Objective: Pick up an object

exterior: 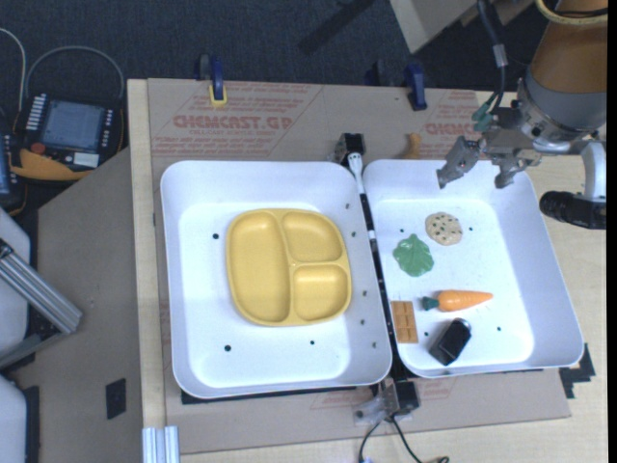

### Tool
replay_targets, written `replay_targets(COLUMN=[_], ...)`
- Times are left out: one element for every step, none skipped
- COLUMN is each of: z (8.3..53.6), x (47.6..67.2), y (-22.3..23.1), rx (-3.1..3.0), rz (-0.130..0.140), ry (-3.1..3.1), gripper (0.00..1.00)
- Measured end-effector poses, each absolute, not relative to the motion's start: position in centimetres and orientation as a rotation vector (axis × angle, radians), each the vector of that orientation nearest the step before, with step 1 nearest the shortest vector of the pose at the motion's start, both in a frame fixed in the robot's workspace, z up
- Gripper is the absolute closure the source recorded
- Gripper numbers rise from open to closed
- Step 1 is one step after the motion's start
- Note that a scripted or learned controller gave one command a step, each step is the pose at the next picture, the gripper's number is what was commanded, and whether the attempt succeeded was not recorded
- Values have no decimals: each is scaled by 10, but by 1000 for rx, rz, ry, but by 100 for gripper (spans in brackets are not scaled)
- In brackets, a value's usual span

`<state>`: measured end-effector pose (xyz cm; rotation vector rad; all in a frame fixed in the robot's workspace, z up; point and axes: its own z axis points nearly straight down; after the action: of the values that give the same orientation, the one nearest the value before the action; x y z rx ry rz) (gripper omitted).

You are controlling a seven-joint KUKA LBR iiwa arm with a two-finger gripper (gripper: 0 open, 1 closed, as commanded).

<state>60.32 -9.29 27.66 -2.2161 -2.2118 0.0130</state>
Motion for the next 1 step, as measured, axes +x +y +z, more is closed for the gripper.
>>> replay_targets(z=[283], x=[605], y=[-93], rx=[-2220], rz=[1], ry=[-2221], gripper=[0])
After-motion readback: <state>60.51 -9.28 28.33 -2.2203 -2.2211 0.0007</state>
